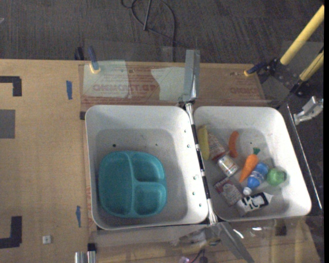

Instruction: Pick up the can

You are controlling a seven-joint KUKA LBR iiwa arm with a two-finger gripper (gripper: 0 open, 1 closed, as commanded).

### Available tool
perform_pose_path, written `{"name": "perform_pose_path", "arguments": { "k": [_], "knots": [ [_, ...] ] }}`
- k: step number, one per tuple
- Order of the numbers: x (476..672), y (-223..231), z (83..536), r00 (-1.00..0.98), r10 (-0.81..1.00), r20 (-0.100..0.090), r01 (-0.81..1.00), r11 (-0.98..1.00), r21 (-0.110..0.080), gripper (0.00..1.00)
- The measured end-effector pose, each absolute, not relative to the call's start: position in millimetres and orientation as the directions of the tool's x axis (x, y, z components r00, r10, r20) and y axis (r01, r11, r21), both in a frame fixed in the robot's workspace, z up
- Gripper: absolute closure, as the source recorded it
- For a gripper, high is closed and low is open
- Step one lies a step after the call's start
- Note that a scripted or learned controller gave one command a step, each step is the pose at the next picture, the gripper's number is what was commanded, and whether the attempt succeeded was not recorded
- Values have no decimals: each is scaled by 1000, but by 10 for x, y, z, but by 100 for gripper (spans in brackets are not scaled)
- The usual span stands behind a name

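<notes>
Light brown wooden bench (pixel 41 154), with black tape marks at the left edge and short blue tape strips (pixel 69 90). Behind the bins, flat cardboard (pixel 128 82) under a clear sheet. Farther back, dark grey carpet (pixel 61 25) with a black cable (pixel 149 15) lying on it. At the top right, two yellow rods (pixel 303 33) standing slanted.

In the left bin (pixel 103 120), a teal divided plate (pixel 132 183), lying flat near the front.

In the right bin (pixel 272 123), the can (pixel 227 165), small and silver, probably on its side, though blurred. Close around it: a packet (pixel 216 146) just behind, a carrot (pixel 249 165) just to the right, another packet (pixel 230 192) in front. Further right, a blue bottle (pixel 255 177) and a green ball (pixel 276 176). At the front, a black and white carton (pixel 255 201).

Open or closed state of the pincer: not possible to tell here.
</notes>
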State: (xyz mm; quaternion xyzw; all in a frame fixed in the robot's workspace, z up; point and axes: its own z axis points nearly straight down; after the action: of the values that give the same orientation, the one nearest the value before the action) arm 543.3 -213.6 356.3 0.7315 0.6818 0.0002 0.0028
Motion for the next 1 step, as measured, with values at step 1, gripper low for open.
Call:
{"name": "perform_pose_path", "arguments": {
  "k": [1],
  "knots": [
    [4969,-2086,2285,145,989,0,989,-145,0,0]
  ]
}}
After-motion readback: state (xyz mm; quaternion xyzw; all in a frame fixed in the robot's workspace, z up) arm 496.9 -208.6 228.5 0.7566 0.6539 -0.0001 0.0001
